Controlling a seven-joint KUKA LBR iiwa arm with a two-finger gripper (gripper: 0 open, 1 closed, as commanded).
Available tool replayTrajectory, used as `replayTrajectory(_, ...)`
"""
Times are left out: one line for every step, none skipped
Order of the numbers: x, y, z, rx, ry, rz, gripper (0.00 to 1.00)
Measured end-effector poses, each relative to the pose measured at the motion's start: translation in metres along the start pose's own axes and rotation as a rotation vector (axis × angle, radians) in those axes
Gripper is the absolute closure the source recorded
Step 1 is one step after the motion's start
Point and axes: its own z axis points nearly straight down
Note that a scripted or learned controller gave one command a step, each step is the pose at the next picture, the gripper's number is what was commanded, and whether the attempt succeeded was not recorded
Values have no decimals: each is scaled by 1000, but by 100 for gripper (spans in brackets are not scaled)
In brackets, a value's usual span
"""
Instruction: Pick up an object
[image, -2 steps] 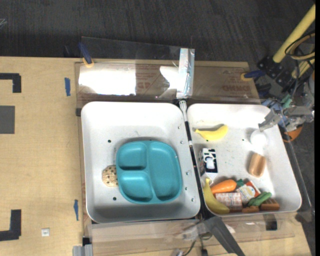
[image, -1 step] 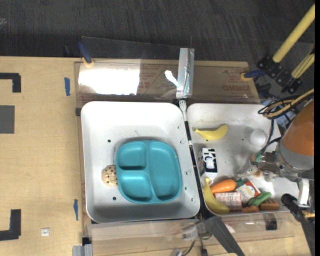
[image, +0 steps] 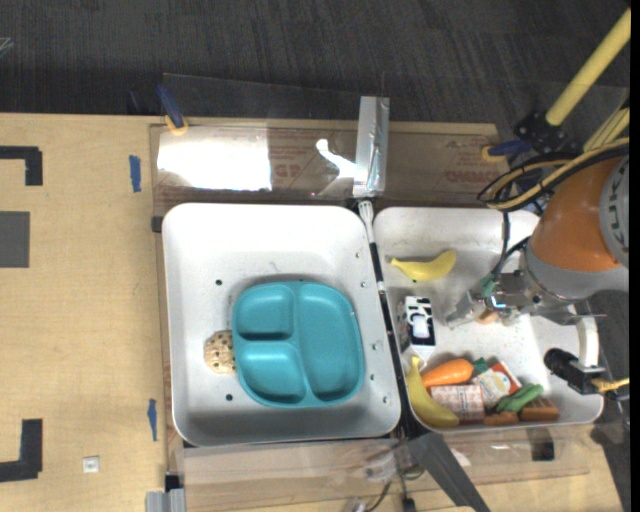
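Observation:
My gripper (image: 483, 303) hangs low over the middle of the right bin (image: 455, 232), below the arm's orange band (image: 585, 225). A small yellow banana (image: 424, 266) lies just left of it, near the bin's back. A black and white item (image: 419, 320) rests by the bin's left wall. At the bin's front lie a carrot (image: 447, 372), a second banana (image: 422, 396), a red and white packet (image: 476, 394) and a green vegetable (image: 519, 397). Something small and orange sits right at the gripper, too blurred to name.
The left bin (image: 200, 250) bears a teal divided plate (image: 297, 341) with a round cookie (image: 219, 351) at its left edge. A metal divider post (image: 371, 145) stands behind the bins. Yellow and black cables (image: 560, 110) hang at the back right.

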Motion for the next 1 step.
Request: replayTrajectory(-12,48,14,-1,-1,-9,0)
